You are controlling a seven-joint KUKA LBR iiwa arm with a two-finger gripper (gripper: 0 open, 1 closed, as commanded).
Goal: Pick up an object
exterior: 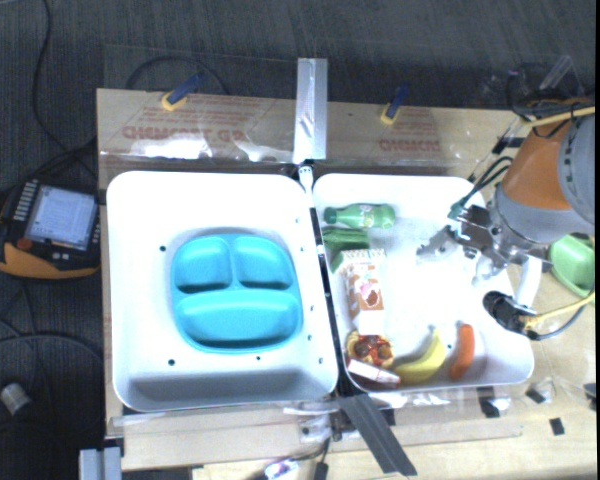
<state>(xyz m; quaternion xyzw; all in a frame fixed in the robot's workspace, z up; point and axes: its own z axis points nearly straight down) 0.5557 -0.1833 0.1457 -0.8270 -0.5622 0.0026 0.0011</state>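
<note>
A single fixed camera looked down on the table point(70, 388) from above, at a slight slant rather than straight down, so the far edge of the setup lay toward the top of the frame and the near edge toward the bottom. It stood far enough back to take in both white bins whole: the left bin point(140, 208) and the right bin point(420, 188) sat side by side across the middle of the picture, with dark carpet point(280, 18) showing beyond them and to the left. The arm point(550, 183) entered from the right edge of the frame, seen from above.
</note>
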